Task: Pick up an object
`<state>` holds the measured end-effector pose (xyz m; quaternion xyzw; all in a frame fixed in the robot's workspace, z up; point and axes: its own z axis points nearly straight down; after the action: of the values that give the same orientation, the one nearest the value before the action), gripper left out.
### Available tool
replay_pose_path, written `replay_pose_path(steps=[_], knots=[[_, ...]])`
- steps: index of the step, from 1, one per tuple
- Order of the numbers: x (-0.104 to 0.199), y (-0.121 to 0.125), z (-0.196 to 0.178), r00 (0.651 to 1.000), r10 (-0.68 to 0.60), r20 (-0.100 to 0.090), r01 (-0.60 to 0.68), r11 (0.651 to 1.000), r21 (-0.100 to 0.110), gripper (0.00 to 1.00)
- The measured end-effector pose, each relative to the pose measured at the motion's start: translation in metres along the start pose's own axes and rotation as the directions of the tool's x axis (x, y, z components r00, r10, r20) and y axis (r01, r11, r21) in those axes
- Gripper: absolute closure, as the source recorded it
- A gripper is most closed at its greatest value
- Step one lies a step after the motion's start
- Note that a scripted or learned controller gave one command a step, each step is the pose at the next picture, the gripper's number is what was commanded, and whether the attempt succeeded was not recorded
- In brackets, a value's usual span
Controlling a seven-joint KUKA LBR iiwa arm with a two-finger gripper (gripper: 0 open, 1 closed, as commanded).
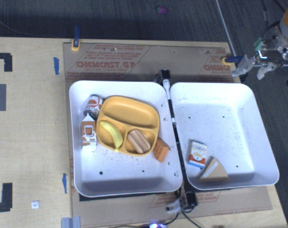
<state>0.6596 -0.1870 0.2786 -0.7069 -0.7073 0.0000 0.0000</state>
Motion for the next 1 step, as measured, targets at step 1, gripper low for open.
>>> replay_pose_path(steps=[1], knots=[[0.0250, -0.0265, 0.1212, 1.000, 0.001, -0.001, -0.001, 1.000, 0.001, 0.00]])
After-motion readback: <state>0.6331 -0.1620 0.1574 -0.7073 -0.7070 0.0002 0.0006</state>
